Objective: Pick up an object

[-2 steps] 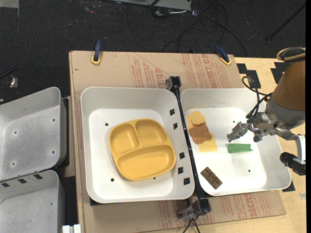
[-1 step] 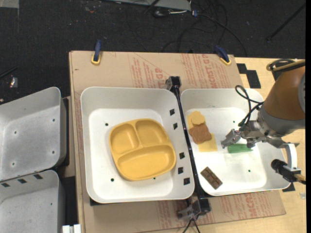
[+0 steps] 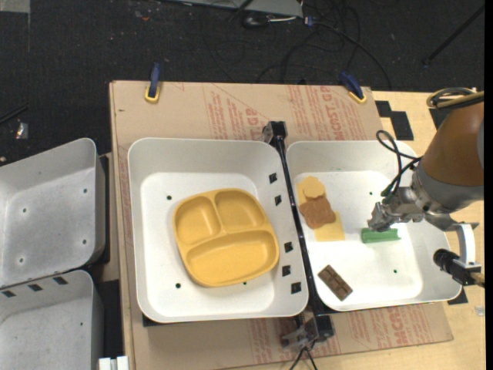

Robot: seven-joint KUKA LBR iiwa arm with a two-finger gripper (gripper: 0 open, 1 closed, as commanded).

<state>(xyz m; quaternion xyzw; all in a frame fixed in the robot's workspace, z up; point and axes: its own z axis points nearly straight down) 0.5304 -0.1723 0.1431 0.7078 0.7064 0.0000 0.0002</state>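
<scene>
**Bench Inspection: Arm Positioned Over Right Bin**

The bench surface is a brown board (image 3: 216, 114) printed with red lettering, clamped at its far edge by two blue-and-yellow clips (image 3: 152, 83) and standing on a dark floor strewn with cables. Two shallow white bins sit side by side on the board, touching along a black centre divider.

The left bin (image 3: 146, 206) contains a yellow compartment tray (image 3: 226, 236), lying flat and turned slightly askew. It has two smaller sections at the far side and one larger section at the near side.

The right bin (image 3: 362, 187) holds several items. A pale yellow round piece (image 3: 311, 186) lies toward the far left, touching a brown lumpy piece (image 3: 316, 211), which rests partly on a pale yellow flat piece (image 3: 331, 230). A dark brown rectangular bar (image 3: 335, 282) lies apart near the front edge. A green block (image 3: 380, 236) lies flat toward the middle right of the bin floor.

The arm (image 3: 456, 160) enters from the right, its orange band visible above the grey wrist. The gripper (image 3: 383, 220) is lowered directly over the green block, at or touching its upper left portion. Whether the tool is spread or closed cannot be determined from this angle, and the block appears to rest on the bin floor.
</scene>
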